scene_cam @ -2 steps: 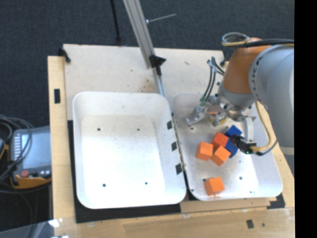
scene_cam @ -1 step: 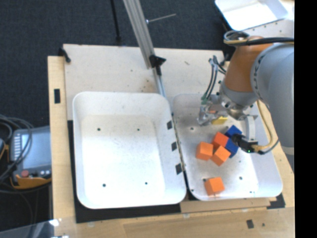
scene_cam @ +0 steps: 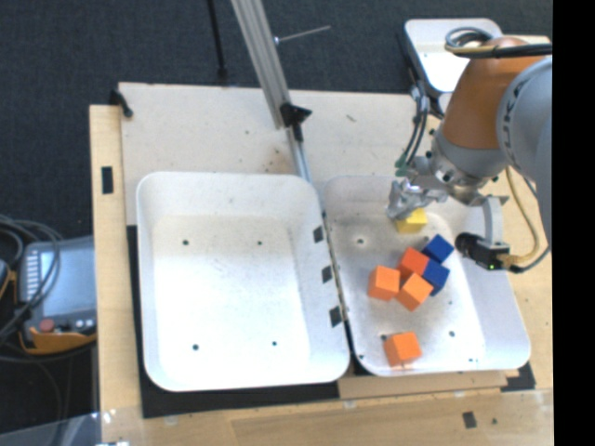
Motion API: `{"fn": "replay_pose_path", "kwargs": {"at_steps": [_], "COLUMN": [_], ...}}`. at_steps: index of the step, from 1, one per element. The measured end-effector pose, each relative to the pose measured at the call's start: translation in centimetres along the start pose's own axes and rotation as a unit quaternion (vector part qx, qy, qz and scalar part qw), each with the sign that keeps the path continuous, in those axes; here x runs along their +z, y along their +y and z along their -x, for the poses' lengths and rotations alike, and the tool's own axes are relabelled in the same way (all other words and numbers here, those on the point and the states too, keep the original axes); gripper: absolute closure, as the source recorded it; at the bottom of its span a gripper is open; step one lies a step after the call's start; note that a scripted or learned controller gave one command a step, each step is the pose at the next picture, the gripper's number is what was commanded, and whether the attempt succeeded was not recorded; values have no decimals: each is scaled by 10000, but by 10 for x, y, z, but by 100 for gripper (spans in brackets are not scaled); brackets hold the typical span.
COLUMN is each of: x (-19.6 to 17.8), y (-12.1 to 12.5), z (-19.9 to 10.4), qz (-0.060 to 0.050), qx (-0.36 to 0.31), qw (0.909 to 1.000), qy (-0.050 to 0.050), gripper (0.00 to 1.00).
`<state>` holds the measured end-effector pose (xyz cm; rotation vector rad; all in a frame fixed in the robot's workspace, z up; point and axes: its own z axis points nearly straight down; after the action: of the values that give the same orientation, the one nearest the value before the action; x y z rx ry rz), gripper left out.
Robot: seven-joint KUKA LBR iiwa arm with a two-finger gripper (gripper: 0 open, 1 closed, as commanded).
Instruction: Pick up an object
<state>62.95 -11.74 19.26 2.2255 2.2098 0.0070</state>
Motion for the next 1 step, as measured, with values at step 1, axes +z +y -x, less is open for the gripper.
{"fn": "replay_pose_path", "kwargs": {"at_steps": [1], "x": [-47], "y": [2], "z": [1], "qz": [-1], "qx": [-39], "qw": [10000], "qy": [-1], "gripper": [100]}}
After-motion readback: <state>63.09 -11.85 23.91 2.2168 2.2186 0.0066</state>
